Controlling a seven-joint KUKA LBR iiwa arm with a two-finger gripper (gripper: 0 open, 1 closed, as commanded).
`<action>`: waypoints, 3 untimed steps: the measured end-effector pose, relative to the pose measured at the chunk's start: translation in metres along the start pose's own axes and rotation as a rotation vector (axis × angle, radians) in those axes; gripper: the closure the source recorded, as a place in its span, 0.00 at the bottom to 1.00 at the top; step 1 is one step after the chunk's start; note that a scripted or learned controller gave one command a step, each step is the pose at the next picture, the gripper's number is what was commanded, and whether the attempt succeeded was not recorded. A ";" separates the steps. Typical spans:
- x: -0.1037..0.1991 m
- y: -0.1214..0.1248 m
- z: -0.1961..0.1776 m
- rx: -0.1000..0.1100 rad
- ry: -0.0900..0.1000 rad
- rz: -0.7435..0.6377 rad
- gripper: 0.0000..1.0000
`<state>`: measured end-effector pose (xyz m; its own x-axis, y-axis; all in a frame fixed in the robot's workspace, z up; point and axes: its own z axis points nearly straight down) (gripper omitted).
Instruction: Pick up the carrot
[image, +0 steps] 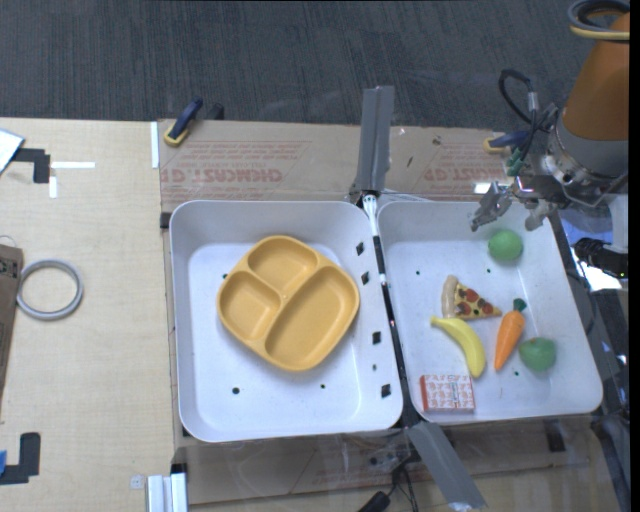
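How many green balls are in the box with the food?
2. One green ball sits near the far edge of the right bin, just below the gripper. The other green ball lies nearer, right beside the carrot. None looks hidden.

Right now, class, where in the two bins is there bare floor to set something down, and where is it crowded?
Free: left bin floor around the yellow plate, and the right bin's upper left. Crowded: the slice of pizza, banana, carrot, green balls and box.
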<state>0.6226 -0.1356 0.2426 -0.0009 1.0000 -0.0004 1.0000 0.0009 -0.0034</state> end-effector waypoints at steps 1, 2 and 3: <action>-0.037 -0.057 0.049 -0.001 0.000 -0.031 0.00; -0.078 -0.102 0.128 -0.001 0.001 0.028 0.00; -0.065 -0.105 0.152 0.000 0.008 0.318 0.00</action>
<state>0.5170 -0.2005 0.0909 0.3116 0.9502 0.0066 0.9502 -0.3116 -0.0045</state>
